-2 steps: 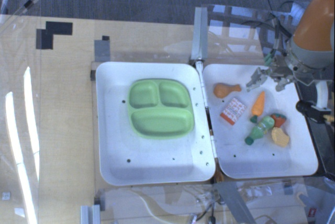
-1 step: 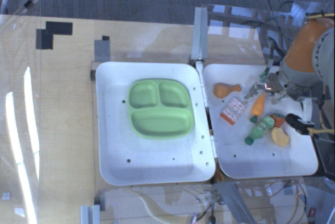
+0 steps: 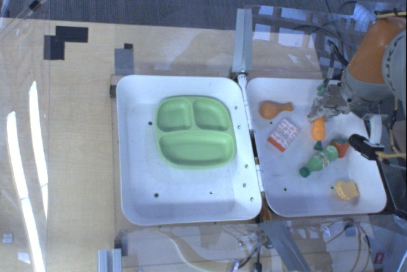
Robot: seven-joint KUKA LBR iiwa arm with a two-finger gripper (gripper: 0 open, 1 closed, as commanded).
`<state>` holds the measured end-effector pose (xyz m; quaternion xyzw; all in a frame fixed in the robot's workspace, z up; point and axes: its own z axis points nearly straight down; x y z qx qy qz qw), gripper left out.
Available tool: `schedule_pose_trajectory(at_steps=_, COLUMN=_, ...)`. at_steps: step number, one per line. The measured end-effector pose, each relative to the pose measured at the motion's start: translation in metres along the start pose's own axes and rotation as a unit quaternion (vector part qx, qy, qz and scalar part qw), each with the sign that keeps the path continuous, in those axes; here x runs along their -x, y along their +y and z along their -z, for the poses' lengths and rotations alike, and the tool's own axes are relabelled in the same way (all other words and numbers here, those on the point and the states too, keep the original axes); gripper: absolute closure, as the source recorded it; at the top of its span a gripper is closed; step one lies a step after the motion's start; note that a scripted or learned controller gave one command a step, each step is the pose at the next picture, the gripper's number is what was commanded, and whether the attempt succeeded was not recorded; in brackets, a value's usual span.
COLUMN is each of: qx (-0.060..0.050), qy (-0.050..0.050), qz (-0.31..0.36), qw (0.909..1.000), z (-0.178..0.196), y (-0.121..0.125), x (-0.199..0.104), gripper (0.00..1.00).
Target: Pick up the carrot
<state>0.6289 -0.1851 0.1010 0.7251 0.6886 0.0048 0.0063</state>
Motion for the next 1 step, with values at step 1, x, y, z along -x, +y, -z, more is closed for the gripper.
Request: schedule_pose_trajectory(at_steps=1, qx=-0.004, qy=0.001, qz=0.04, qw=0.9992, z=0.0901, y=0.0253, x=-0.0704, gripper=1.0)
